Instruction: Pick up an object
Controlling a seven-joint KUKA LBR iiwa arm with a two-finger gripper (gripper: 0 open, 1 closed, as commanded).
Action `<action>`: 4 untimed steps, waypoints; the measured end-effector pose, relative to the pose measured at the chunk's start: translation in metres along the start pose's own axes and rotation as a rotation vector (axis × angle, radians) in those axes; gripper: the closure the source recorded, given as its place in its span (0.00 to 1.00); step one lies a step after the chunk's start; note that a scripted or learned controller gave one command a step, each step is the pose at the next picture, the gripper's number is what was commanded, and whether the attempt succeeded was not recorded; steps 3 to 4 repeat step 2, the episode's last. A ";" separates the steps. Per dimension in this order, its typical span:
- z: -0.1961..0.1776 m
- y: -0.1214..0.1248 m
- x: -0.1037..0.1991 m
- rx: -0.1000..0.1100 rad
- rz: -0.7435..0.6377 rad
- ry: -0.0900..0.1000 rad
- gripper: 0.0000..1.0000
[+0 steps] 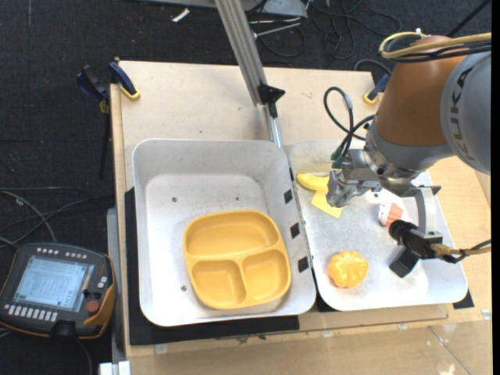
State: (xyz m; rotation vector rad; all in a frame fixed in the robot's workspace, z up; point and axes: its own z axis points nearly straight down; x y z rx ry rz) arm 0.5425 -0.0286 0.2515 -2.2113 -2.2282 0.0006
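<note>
two bins point(156, 162), one yellow tray point(234, 258)

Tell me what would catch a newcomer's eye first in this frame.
The big grey and orange arm at the upper right, its tool down in the right bin over a yellow card beside a banana. Next, the yellow divided tray lying in the left bin. A small orange pumpkin-shaped toy sits near the right bin's front edge.
</note>
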 end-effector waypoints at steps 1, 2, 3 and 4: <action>-0.002 -0.006 0.063 -0.001 -0.002 0.001 1.00; 0.011 -0.019 0.121 0.001 -0.002 0.001 1.00; 0.011 -0.019 0.121 0.001 -0.002 0.001 1.00; 0.011 -0.019 0.121 0.001 -0.002 0.001 1.00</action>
